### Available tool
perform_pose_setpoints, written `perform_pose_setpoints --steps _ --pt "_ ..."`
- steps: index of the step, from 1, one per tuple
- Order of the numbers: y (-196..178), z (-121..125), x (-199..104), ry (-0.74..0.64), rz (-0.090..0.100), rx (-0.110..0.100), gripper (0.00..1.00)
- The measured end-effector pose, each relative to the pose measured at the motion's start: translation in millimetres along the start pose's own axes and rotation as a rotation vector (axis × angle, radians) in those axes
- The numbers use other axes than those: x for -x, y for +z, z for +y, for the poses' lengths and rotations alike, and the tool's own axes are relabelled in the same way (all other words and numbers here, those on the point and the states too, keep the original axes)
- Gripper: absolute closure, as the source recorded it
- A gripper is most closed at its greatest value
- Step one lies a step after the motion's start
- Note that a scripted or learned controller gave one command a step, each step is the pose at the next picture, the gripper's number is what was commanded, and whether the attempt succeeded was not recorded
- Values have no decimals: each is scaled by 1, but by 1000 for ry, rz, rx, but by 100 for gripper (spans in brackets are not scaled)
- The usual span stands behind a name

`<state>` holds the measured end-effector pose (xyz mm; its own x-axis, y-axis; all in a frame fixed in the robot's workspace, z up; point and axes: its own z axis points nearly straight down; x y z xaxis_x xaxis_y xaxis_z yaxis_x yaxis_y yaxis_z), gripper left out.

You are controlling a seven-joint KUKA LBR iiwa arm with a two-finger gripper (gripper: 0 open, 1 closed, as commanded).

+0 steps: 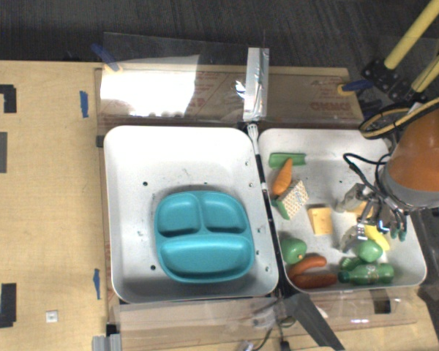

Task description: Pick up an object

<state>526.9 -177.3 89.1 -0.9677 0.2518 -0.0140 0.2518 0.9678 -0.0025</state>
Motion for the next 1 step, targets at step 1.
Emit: perform_pose_setpoints --steps 1 --pt "1 45 60 -36 1 4 0"
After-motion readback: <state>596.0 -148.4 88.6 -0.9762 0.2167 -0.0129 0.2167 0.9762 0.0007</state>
